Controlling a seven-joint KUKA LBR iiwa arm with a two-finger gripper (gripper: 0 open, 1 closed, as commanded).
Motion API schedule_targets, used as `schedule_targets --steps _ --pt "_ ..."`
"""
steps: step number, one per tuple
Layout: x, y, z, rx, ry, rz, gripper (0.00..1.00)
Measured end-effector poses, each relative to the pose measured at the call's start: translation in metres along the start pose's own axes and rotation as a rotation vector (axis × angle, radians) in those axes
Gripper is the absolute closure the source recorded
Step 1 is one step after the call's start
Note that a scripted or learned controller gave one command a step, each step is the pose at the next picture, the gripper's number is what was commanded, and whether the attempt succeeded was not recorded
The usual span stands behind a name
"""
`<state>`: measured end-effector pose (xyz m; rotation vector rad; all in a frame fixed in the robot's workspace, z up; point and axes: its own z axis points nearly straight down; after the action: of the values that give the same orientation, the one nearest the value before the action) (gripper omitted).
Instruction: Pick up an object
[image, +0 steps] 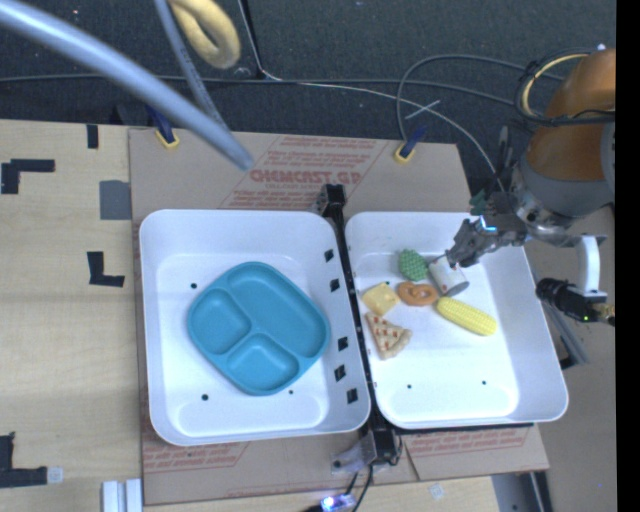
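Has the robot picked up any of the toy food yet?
Not yet. The gripper is down in the right bin, beside the green toy and pretzel. Corn, cheese and pizza slice lie there too. Grabbing and lifting remain.

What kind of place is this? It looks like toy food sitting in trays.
Probably a robotics lab test bench. A robot arm's gripper reaches into the right white bin of toy food such as a corn cob; the left white bin holds a blue divided plate. Cables trail behind.
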<state>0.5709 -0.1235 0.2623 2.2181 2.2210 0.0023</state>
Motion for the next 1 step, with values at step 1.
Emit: schedule_targets --steps 1 --pt "0.0416 0.0102 0.0036 0.004 0.001 -0.003 1.0"
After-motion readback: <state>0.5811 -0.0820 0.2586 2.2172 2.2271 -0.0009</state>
